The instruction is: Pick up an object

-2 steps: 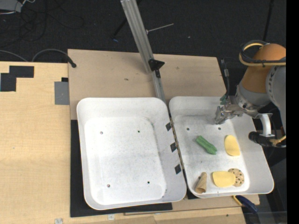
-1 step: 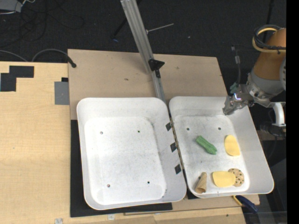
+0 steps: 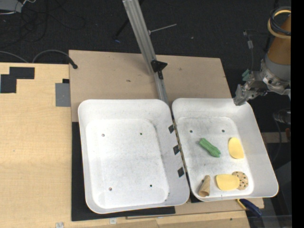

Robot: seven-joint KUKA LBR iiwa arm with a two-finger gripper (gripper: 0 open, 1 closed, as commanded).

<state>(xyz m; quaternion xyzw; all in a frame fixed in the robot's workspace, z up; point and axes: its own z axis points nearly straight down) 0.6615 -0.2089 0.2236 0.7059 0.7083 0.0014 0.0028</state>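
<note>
You see the gripper (image 3: 241, 97) over the right bin's (image 3: 266, 175) far corner; its state cannot be determined. The green piece (image 3: 209, 147) lies mid-bin, untouched.

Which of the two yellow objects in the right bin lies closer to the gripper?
The upper yellow object, an oval beside the green piece, lies closer to the gripper. The other yellow object sits lower, touching the cookie.
</note>
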